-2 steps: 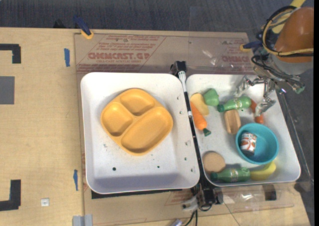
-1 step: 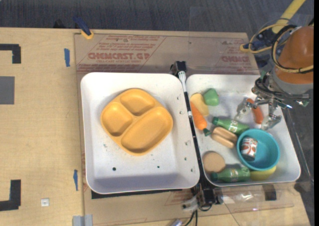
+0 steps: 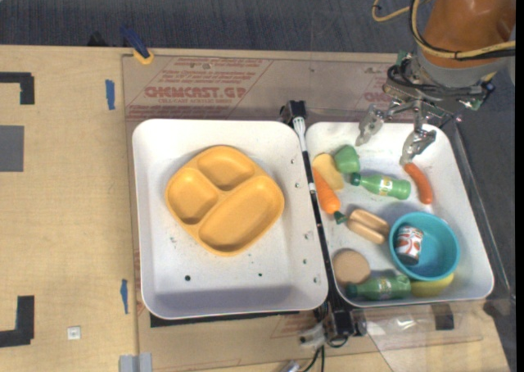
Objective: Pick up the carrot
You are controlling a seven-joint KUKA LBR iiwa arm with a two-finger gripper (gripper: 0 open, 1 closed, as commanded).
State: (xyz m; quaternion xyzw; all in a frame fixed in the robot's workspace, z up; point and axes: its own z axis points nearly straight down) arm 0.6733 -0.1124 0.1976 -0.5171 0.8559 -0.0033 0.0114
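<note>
The carrot (image 3: 327, 196) is a slim orange piece with a green end, lying along the left wall of the right bin (image 3: 475, 223), between a yellow piece (image 3: 327, 169) and a hot dog (image 3: 367, 225). My gripper (image 3: 394, 136) hangs over the far end of that bin, up and to the right of the carrot. It is open with its fingers spread wide, and nothing is between them.
The right bin also holds a green pepper (image 3: 346, 157), a green bottle (image 3: 384, 187), a red-orange sausage-like piece (image 3: 420, 183), a blue bowl (image 3: 434, 260) with a can (image 3: 408, 242), a brown disc (image 3: 352, 265) and another green bottle (image 3: 381, 286). A yellow divided plate (image 3: 225, 198) sits in the left bin (image 3: 155, 264).
</note>
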